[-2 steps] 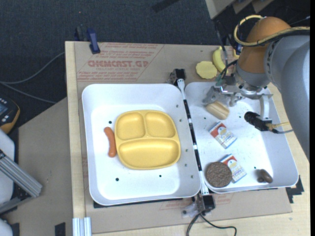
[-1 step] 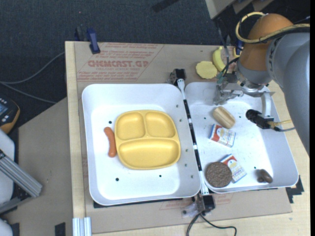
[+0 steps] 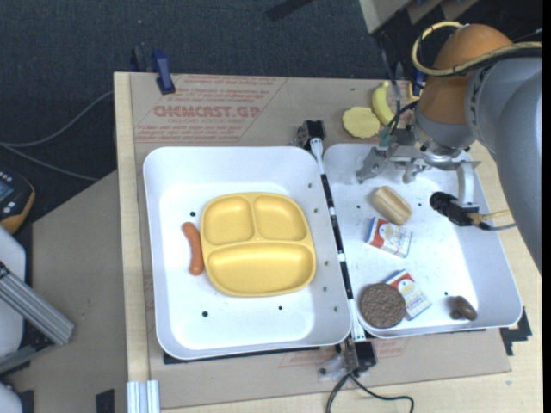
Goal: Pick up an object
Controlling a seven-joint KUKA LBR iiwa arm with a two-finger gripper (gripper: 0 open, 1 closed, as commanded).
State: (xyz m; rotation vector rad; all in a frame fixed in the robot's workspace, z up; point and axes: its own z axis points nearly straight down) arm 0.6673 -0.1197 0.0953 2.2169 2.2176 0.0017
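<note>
My gripper [image 3: 390,167] hovers over the far edge of the right bin [image 3: 491,256], its two grey fingers spread apart with nothing between them. Just in front of it lies a tan roll [image 3: 392,205]. Further forward are a small printed carton [image 3: 387,237], a second carton [image 3: 411,292], a round brown patty [image 3: 381,305] and a small brown lump [image 3: 462,308]. The left bin [image 3: 164,231] holds a yellow divided plate [image 3: 256,243] with an orange sausage [image 3: 194,248] beside its left rim.
A banana [image 3: 380,101] and a flat yellow piece [image 3: 360,123] lie on the bench behind the right bin, close to the gripper. A blue clip [image 3: 161,71] sits at the board's far left corner. The arm's grey body fills the upper right.
</note>
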